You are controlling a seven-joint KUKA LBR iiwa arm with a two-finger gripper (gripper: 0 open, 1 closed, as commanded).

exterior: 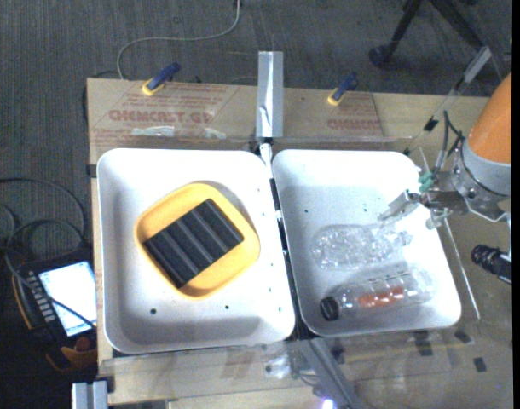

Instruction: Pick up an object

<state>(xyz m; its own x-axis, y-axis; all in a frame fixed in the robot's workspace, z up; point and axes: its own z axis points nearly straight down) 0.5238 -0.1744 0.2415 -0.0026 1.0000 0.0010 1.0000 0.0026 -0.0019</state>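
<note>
In the right bin (328, 177) lie a crumpled clear plastic piece (354, 245) and, nearer the front, a clear bottle (379, 295) with a black cap and orange contents. The left bin (124, 194) holds a yellow holder with a black ribbed insert (197, 239). My gripper (413, 207) hangs over the right bin's right side, just right of and above the crumpled plastic. Its fingertips are spread, and one reaches toward the plastic's right end. Nothing sits between them.
A cardboard sheet (175, 113) lies behind the bins with two blue-and-yellow clamps (160, 78) on it. A metal post (269, 92) stands between the bins at the back. A tablet (60, 296) and cables lie on the floor at left.
</note>
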